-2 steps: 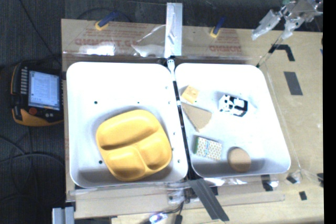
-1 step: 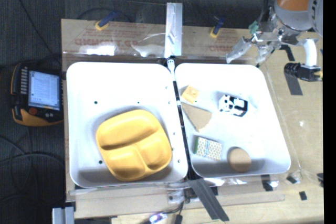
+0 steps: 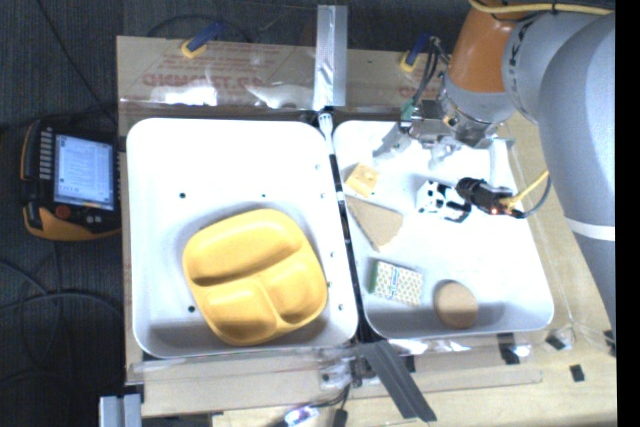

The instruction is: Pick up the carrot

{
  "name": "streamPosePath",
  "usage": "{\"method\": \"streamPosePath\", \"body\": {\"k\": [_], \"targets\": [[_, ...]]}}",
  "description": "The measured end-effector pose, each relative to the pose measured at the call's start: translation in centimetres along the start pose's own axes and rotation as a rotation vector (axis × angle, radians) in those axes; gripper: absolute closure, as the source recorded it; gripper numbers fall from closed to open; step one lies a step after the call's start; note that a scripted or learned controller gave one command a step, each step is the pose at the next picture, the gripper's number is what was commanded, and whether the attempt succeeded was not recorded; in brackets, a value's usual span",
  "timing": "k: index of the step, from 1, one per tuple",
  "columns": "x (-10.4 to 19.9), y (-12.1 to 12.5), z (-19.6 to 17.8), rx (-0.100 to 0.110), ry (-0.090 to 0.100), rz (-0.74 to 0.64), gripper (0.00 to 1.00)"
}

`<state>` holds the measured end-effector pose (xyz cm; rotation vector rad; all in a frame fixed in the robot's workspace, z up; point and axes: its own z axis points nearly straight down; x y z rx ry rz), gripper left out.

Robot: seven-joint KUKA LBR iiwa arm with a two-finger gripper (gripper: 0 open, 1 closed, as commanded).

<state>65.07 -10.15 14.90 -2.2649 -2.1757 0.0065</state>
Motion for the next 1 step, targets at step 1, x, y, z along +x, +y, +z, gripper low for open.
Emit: {"method": "streamPosePath", "body": {"k": [1], "targets": [[-0.30, -4.20, 4.21, -0.006, 0.004, -0.181, 0.00]]}}
